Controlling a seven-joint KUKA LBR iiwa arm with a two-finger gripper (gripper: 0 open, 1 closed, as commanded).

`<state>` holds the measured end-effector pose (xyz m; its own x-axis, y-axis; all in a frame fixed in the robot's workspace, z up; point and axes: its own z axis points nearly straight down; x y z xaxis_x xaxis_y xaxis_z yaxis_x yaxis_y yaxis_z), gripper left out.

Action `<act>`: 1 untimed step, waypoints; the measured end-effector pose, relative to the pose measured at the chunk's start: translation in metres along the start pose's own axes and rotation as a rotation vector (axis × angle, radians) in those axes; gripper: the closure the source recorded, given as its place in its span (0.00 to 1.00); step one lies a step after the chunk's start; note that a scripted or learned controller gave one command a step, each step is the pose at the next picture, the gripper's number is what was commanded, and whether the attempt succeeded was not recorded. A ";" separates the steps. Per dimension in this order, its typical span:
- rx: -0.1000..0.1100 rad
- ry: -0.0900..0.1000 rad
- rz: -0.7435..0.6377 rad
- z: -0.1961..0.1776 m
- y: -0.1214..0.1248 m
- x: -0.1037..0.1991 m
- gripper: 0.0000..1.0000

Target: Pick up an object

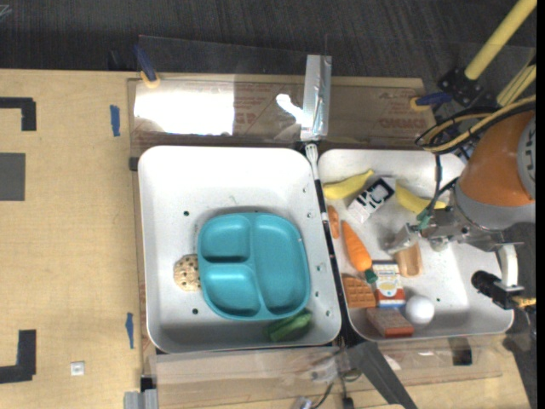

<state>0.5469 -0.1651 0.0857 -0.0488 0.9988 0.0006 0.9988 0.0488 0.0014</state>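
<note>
My gripper (407,235) hangs low in the right bin (451,313), reaching in from the right under the arm's orange band (502,173). Just below it lies a tan bread-like piece (410,261). To its left lie an orange carrot (356,245) and a black-and-white item (372,196). A yellow banana (347,186) is at the bin's back left, and another yellow piece (411,201) lies just behind the gripper. Nothing can be seen held in the gripper.
Near the right bin's front lie a waffle (359,292), a small carton (388,281), a white ball (419,309) and a reddish block (390,324). The left bin (170,186) holds a teal divided plate (254,262), a cookie (186,272) and a green item (289,326).
</note>
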 end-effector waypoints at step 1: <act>-0.003 -0.002 0.005 -0.008 0.000 -0.001 1.00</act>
<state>0.5473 -0.1662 0.0939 -0.0439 0.9990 -0.0016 0.9990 0.0439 0.0046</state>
